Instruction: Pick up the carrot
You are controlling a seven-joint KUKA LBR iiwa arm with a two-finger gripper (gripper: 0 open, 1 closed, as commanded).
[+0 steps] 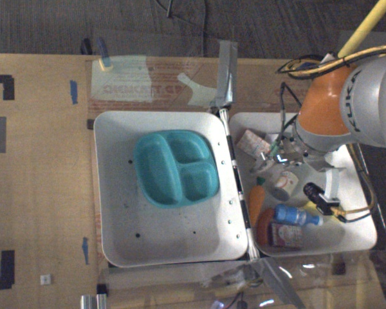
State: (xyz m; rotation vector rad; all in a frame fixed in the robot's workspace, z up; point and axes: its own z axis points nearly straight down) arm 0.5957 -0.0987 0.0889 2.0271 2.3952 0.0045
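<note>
Brown cardboard covers the table (38, 192), with two white bins side by side. Letters "KUK" show on the grey arm (367, 102). In the right bin (360, 234), the orange carrot (255, 201) lies along the left wall, pointing up and down the picture. I cannot tell how the claw (278, 163) is set.

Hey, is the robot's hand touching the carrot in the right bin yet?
Cannot tell. In the camera view the hand sits low among the clutter just above the carrot, whose top end lies right beside it, but no clear gap or contact shows.
</note>
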